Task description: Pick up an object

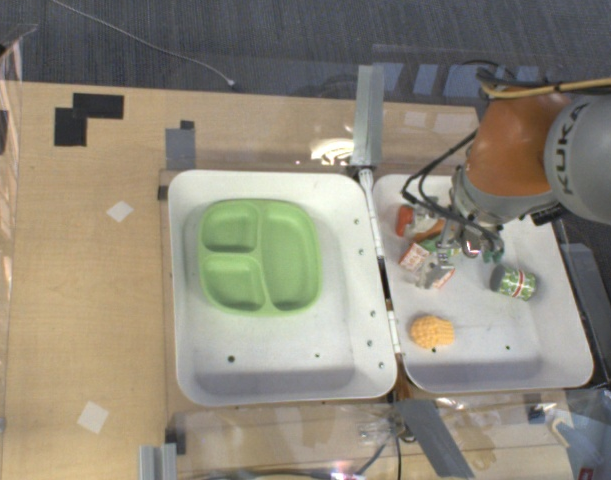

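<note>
The arm (pixel 570 153) runs off the right edge of the frame. Its wrist covers the upper part of the right bin (pixel 545 363). The gripper (pixel 447 260) merges with small red-and-white packets (pixel 417 258) at centre right, too small to identify.

The right bin (pixel 560 298) was crowded along its left and upper part: small packets (pixel 422 260) lay bunched near the divider, with the arm (pixel 530 153) hanging over them and the pincer (pixel 455 253) down among them. A green can (pixel 512 283) lay just right of that cluster, and a yellow lumpy thing (pixel 432 332) sat nearer the front wall. Open floor remained along the front right corner. In the left bin (pixel 285 373), a green divided plate (pixel 260 256) took the middle, leaving a bare strip along the front and sides.
</note>
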You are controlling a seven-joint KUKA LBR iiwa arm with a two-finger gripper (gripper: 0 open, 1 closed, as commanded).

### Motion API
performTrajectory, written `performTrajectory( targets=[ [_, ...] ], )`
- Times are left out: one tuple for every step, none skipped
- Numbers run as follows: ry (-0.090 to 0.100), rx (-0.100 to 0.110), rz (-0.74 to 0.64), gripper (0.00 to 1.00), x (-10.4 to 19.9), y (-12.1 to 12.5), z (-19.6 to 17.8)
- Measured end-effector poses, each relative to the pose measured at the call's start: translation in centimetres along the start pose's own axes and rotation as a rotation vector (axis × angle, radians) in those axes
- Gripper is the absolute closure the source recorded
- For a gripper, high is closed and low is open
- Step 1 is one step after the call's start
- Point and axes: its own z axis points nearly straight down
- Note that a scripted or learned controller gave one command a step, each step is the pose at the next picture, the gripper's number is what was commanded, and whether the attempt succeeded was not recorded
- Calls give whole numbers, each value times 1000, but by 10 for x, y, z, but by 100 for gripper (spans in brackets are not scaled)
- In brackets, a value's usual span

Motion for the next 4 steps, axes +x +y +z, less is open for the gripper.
performTrajectory(
  targets=[
    [-8,1,-5,100,-3,2,-12],
    [-2,-2,218,100,25,47,-90],
    [3,-2,518,100,62,96,-120],
    [9,1,917,100,109,162,-106]
  ],
)
